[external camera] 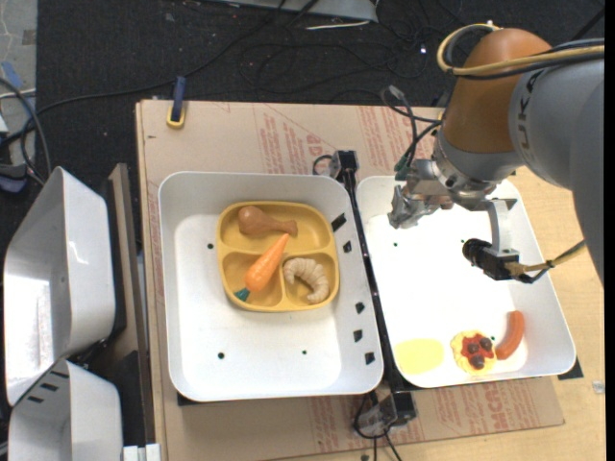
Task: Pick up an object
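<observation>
Nothing picked up yet, judging by the scene. Gripper (413,206) poised over the far left part of the right bin (437,286), above bare white floor, with nothing visible between its tips; whether parted or closed cannot be told from this slant, the tips being small and partly masked by the wrist hardware.

Candidates for the pick all lying loose and apart from the gripper:
- Orange sausage (510,335), well toward the near right corner of the same bin, resting flat on the floor.
- Small pizza slice (474,350) with red topping, just left of the sausage, equally far nearer the camera than the gripper.
- Pale yellow flat piece (420,355), almost straight below the gripper in the view, at the bin's near edge.
- Across the divider to the gripper's left, in the left bin (192,353): a yellow divided plate (229,275) carrying a chicken drumstick (266,222) in the far compartment, a carrot (266,263) lying slantwise over the divider, and a shrimp (308,277) in the near right compartment.

Still to do, by this reading: choosing one item, moving over it, descending, closing on it and lifting. Closest reach probably the items in the right bin, though all sit well away from the present position. Black cable fitting (492,257) hanging to the gripper's right, over the bin floor, not an object for the pick.
</observation>
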`<state>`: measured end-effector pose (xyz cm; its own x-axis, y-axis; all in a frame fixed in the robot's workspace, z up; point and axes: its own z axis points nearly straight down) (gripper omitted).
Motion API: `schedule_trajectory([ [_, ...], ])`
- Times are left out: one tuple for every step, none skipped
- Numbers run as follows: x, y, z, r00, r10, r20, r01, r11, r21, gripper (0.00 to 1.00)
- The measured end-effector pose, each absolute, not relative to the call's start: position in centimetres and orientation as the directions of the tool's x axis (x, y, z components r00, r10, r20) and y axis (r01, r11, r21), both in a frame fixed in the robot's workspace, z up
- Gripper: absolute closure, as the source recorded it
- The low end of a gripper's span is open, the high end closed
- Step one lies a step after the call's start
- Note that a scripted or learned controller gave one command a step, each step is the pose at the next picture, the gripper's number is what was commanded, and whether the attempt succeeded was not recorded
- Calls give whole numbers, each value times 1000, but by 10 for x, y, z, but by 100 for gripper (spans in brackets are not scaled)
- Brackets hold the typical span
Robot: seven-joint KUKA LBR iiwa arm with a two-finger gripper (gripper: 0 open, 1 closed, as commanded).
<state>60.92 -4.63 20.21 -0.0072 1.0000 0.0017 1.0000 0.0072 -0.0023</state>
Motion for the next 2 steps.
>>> schedule_trajectory([
  [601,4,220,-8,1000,1,1000,8,1,100],
  [595,65,232,-9,1000,1,1000,9,1,100],
])
